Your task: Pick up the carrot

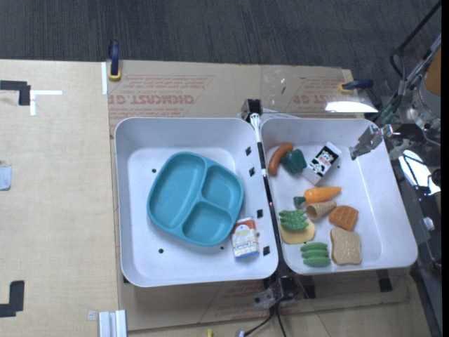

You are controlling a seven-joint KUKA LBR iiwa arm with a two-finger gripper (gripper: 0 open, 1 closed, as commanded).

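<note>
The carrot (323, 194), orange with a small green top at its left end, lies flat in the middle of the right bin (382, 209). My gripper (365, 143) hangs over the bin's far right corner, up and to the right of the carrot and well apart from it. Nothing shows in its grip. A black-and-white milk carton (324, 161) lies between the gripper and the carrot.
Around the carrot lie a red sausage (279, 157), a dark green piece (295, 161), a tan cone (320, 210), an orange-brown piece (344, 217), bread (346, 247), green pods (316, 253) and lettuce (294, 220). The left bin (133, 160) holds a teal divided plate (196, 198) and a small carton (245, 239).
</note>
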